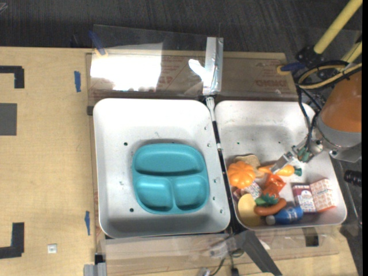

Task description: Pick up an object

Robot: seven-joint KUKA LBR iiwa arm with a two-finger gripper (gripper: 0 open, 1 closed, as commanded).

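Teal tray fills the left bin; toy foods crowd an orange pumpkin near the end effector, whose grip state cannot be told.

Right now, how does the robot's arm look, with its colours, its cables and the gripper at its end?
The arm is grey, with a rounded bright orange band above the wrist. Black cables loop beside it. The gripper is small and slim, of silver-grey metal, with small green parts near its base. I can read no markings on it.
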